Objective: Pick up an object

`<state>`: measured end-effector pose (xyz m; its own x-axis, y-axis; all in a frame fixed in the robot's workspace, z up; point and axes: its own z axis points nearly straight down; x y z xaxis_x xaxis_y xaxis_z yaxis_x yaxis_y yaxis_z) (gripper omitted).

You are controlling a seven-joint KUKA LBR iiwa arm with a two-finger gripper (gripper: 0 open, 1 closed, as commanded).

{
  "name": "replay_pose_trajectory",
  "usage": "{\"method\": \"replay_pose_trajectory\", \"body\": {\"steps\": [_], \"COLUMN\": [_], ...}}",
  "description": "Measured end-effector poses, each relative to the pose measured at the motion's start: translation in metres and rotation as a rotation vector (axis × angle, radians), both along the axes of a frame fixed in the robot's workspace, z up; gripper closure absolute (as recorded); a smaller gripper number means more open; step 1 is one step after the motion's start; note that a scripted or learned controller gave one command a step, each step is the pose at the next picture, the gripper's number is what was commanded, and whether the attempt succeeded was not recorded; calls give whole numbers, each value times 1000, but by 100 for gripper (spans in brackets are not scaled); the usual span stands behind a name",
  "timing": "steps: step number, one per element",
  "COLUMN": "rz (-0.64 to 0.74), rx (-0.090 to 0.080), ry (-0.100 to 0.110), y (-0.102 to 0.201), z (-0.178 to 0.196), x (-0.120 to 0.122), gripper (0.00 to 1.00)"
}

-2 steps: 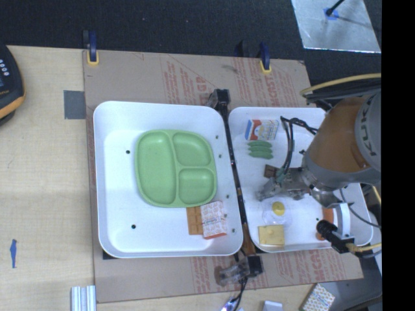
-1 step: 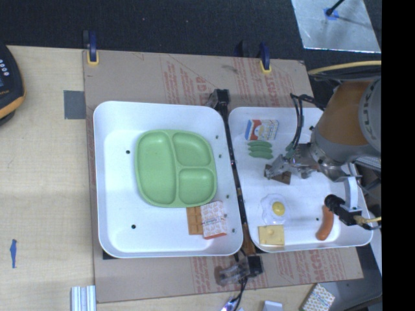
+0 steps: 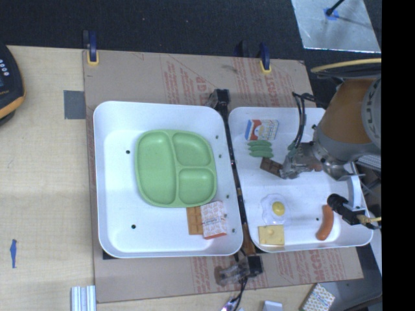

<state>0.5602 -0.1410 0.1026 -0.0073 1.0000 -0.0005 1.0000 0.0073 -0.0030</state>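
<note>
Two shallow white bins sit side by side on a sheet of brown cardboard (image 3: 194, 76) laid over a pale wooden tabletop (image 3: 39, 186). The grey arm (image 3: 353, 125), with its orange band, reaches in from the right over the right bin (image 3: 305, 209). Its hand (image 3: 292, 166) is low in the upper middle of that bin, and whether it is released or clenched cannot be told from this angle.

A small brown block (image 3: 270, 166) lies in the right bin touching or just beside the left of the hand's tip; it is not clear whether the hand grasps it. A green pea pod (image 3: 260, 149) lies just above the block, and a small carton (image 3: 261, 129), white with red and blue printing too small to read, lies above that near the bin's far edge. Nearer the front of the bin are a fried egg (image 3: 277, 207), a yellow slice of cheese (image 3: 271, 235) below it, and a reddish sausage (image 3: 325, 223) well to the right.

The left bin (image 3: 117, 193) holds a light green divided plate (image 3: 176, 168) with three compartments. Just below the plate lie a brown cracker (image 3: 193, 221) and, touching it, a white packet (image 3: 214, 220) with red print that cannot be read. The cardboard carries faint red lettering, also unreadable.
</note>
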Motion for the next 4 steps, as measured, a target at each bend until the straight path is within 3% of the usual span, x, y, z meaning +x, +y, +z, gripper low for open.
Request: {"method": "replay_pose_trajectory", "body": {"steps": [1,2,3,4], "rz": [2,-2,-3,-2], "rx": [1,0,-2,-1], "ry": [-5,0,1,1], "y": [45,42,21,21], "z": [61,57,-14,0], "x": [-5,-6,23,23], "gripper": [100,0,0,100]}}
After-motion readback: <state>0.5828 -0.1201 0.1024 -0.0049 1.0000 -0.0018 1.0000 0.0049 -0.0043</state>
